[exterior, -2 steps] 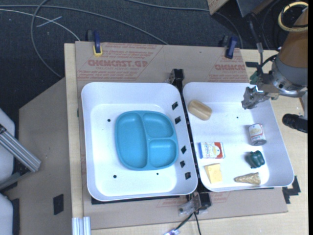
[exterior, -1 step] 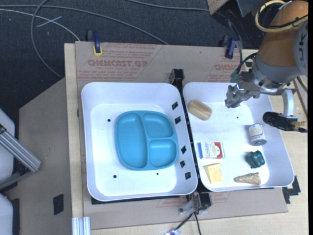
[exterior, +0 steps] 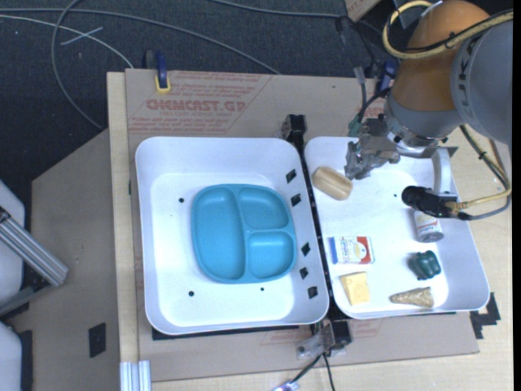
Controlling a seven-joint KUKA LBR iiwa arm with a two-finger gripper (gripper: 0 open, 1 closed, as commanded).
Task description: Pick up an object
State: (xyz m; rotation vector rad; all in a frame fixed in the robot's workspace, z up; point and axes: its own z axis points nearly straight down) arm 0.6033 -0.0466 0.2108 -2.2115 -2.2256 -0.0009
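Note:
In the right bin (exterior: pixel 383 218) lie a tan bread roll (exterior: pixel 332 183), a small red, white and blue carton (exterior: pixel 352 250), a yellow cheese wedge (exterior: pixel 354 287), a tan pastry slice (exterior: pixel 413 298), a dark green toy (exterior: pixel 424 264) and a small can (exterior: pixel 428 226). My gripper (exterior: pixel 358 166) hangs over the bin's far left part, just right of the bread roll and slightly above it. Nothing shows between its fingers.
The left bin (exterior: pixel 163 218) holds a blue divided plate (exterior: pixel 243 232). A black clamp (exterior: pixel 295 126) stands at the far end of the divider between the bins. Cables and the grey arm (exterior: pixel 480 63) crowd the right bin's far right side.

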